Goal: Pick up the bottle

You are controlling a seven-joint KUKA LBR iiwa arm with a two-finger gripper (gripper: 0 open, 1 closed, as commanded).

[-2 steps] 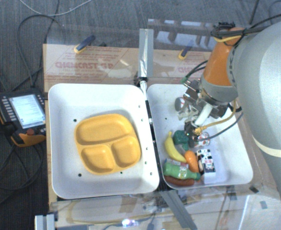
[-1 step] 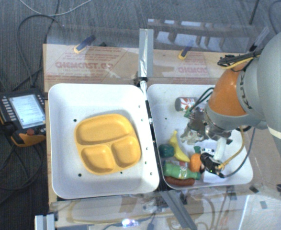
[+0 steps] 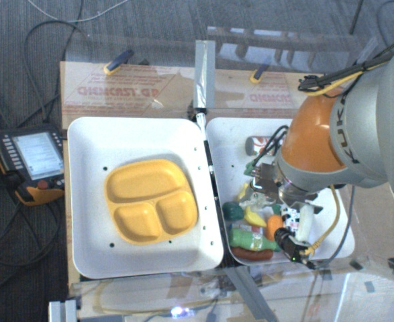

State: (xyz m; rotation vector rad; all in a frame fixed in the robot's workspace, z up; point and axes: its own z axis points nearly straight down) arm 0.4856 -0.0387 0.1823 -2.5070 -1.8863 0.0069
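At the right bin's (image 3: pixel 331 243) near edge, a heap of small things lies crowded together. The green bottle (image 3: pixel 245 237) lies on its side there, as far as the blur allows, just left of the hand (image 3: pixel 287 230). The hand sits low over the heap; whether it is spread or pressed together cannot be told, and nothing is seen pinched.

Around the bottle:
- a red-brown long item (image 3: pixel 252 253) touching its near side, against the bin wall
- a yellow banana-like piece (image 3: pixel 254 217) just behind it
- an orange ball (image 3: pixel 272 227) at its right end, between bottle and hand
- a dark green round thing (image 3: pixel 231 211) to the left, by the divider
- a black-and-white item (image 3: pixel 291 217) beside the hand
- a grey can with red on it (image 3: pixel 256 143) well apart, toward the bin's far side

The arm (image 3: pixel 317 146) covers much of this bin's middle and right. Open room shows at the far-left corner and in a strip along the right wall.

The left bin (image 3: pixel 89 180) holds a yellow three-compartment tray (image 3: pixel 150 200) at its middle, with bare white all round.

Two blue-and-yellow clamps (image 3: pixel 118 60) (image 3: pixel 260 73) sit at the table's far edge. A pendant with a lit screen (image 3: pixel 30 156) lies off the table's left edge.

Red print on the board (image 3: pixel 113 92) at the far side is upside down and hard to read. The letters "KU" show on the arm.
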